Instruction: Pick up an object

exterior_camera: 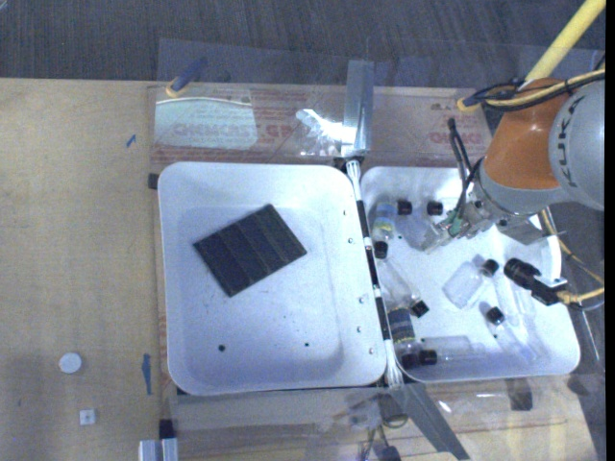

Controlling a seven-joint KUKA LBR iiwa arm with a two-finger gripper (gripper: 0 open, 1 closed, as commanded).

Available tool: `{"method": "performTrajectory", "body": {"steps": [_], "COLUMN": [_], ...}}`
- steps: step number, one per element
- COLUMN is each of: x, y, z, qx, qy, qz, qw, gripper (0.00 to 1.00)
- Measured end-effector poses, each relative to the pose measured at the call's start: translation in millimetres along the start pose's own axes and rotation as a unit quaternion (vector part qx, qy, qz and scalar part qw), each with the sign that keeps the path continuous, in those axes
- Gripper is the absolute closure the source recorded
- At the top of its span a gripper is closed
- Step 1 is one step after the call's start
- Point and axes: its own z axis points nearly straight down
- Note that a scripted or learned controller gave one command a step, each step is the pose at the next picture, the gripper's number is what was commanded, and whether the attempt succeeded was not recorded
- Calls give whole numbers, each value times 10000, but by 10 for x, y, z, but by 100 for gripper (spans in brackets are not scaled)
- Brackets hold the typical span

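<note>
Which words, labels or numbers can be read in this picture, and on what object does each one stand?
"KU": black letters on the grey arm, cut off by the picture's edge.
Pale lettering on the clear plastic bag behind the left bin: too blurred to read.
Red print on the brown strip behind the bins: too blurred to read.

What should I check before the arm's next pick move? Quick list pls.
1. Arm over the right bin: ok, the gripper hangs above its upper part.
2. Targets in reach: ok, several small clear bottles with black caps lie there, one just below the gripper.
3. Something already held: cannot tell, the wrist hides that spot.
4. Crowding: not ok, bottles lie close together near the gripper, so a clean single grasp looks doubtful.
5. Left bin: ok, the dark flat pad lies well apart from the arm.
6. Cable by the arm: cannot tell whether it will snag.
</note>
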Motion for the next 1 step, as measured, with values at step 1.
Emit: {"method": "performTrajectory", "body": {"steps": [1], "x": [236], "y": [780], "z": [-863], "qx": [36], "qy": [0], "qz": [-153], "qw": [9999], "gripper": [100]}}
